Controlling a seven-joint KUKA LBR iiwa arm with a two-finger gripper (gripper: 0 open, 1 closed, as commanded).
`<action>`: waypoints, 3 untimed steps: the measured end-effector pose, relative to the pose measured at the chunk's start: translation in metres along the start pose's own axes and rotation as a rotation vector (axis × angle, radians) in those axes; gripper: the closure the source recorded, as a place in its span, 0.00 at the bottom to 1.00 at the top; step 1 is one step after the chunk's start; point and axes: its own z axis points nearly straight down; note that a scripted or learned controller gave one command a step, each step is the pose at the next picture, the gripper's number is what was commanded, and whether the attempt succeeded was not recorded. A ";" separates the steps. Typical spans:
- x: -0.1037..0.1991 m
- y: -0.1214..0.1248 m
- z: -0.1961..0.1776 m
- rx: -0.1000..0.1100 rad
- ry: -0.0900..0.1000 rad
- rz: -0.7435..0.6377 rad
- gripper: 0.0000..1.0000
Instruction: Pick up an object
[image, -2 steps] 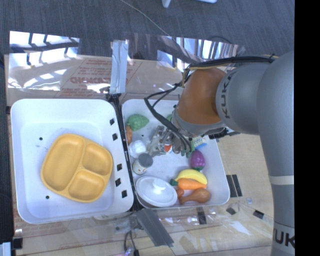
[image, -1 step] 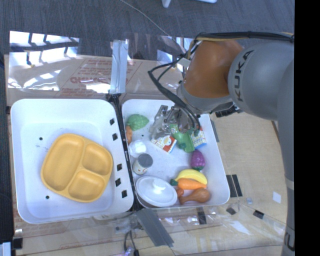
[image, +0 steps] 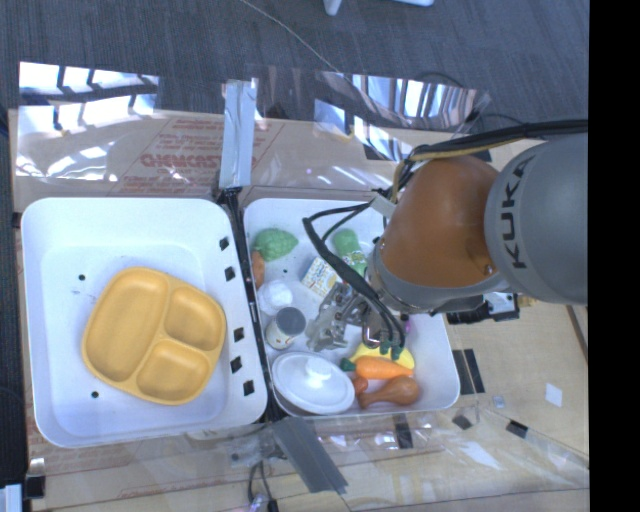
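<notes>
Objects for the pick all lie in the right-hand bin (image: 436, 352) as I see it from the camera; none is lifted. The gripper (image: 338, 322) hangs low over the middle of this bin, under the orange band (image: 440, 225) of the arm (image: 545, 220), and I cannot tell whether it is released or clenched; nothing is visibly grasped. Nearest things: a grey disc (image: 290, 322) just beside the gripper on its left, and a white bowl (image: 313, 381) just below it, against the bin's near wall. To the gripper's lower right, a yellow piece (image: 384, 351), an orange carrot (image: 381, 368) and a brown drumstick (image: 391, 392) lie close together, the carrot touching the other two. Above the gripper sits a small pale packet (image: 319, 275), partly crossed by a black cable (image: 322, 240). Farther up, near the far wall, are a green leafy toy (image: 275, 243) and a second green toy (image: 345, 241), well apart from the gripper. A small white lump (image: 275, 295) rests above the disc, and a thin orange piece (image: 259, 268) lies along the left wall. The left bin (image: 60, 230) holds a yellow divided tray (image: 152, 335).
</notes>
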 end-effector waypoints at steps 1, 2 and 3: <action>-0.081 -0.014 0.006 0.001 -0.001 -0.173 1.00; -0.104 -0.035 -0.020 0.001 -0.002 -0.104 1.00; -0.134 -0.008 -0.029 0.000 -0.003 -0.054 1.00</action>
